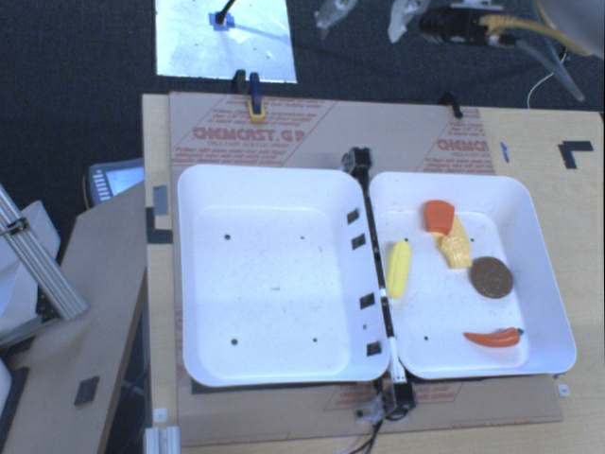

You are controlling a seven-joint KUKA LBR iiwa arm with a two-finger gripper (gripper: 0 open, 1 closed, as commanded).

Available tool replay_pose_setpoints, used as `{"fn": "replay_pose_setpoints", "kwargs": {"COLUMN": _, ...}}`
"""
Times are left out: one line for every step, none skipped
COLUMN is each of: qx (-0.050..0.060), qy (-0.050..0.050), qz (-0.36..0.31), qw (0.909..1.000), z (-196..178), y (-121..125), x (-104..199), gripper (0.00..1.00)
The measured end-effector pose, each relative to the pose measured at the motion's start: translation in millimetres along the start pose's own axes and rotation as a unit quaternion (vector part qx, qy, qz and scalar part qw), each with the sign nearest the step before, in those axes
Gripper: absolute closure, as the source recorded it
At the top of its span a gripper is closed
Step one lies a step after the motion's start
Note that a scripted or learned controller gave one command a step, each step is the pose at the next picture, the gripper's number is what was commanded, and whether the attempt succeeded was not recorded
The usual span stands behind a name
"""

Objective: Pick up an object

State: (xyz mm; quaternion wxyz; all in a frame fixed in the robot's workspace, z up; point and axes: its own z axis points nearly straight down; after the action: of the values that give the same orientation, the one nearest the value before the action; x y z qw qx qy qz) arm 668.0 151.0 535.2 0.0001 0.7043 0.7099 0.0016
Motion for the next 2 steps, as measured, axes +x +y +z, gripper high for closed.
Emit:
{"fn": "replay_pose_setpoints", "kwargs": {"qx": 0.000, "qy": 0.000, "qz": 0.000, "qw": 1.0000, "z": 0, "y": 0, "x": 34, "gripper": 0.00}}
{"fn": "replay_pose_setpoints", "kwargs": {"qx": 0.000, "qy": 0.000, "qz": 0.000, "qw": 1.0000, "z": 0, "y": 0, "x": 76, "gripper": 0.00}}
